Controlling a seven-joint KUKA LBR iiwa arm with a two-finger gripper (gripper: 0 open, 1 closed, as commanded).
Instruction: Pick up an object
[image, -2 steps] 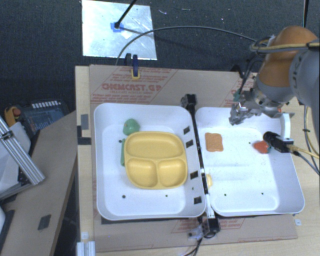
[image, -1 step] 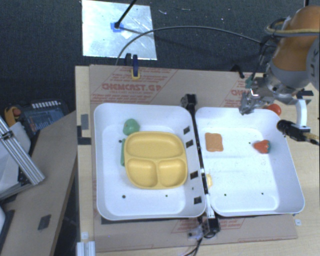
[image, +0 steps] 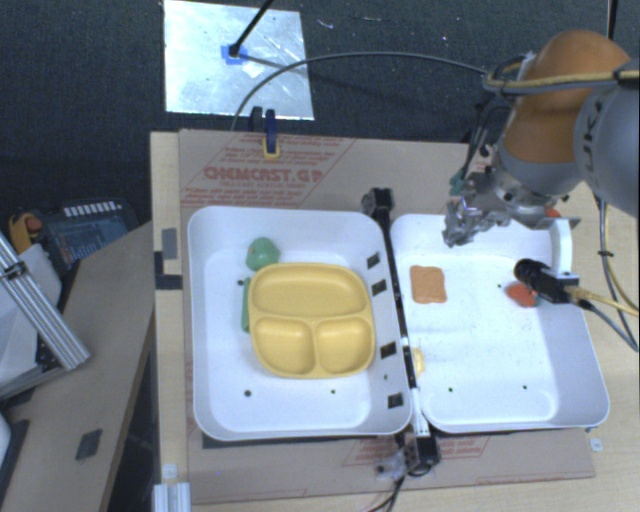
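In the right bin (image: 500, 390) lie a flat orange square piece (image: 428, 284) near its left wall and a small red-orange object (image: 519, 295) toward the right, partly hidden by a black part of the arm. A small yellow piece (image: 417, 360) sits at the divider. My gripper (image: 458, 234) hangs over the back left corner of the right bin, above and slightly right of the orange square, with nothing seen between its tips. The left bin (image: 215, 400) holds a yellow sectioned tray (image: 308, 318) with a green object (image: 262, 252) behind it.
The arm's grey body with its orange band (image: 555, 95) reaches in from the upper right, with cables trailing over the right bin's right wall. A black clip row (image: 390, 300) runs along the divider between the bins. The front half of the right bin is bare floor.
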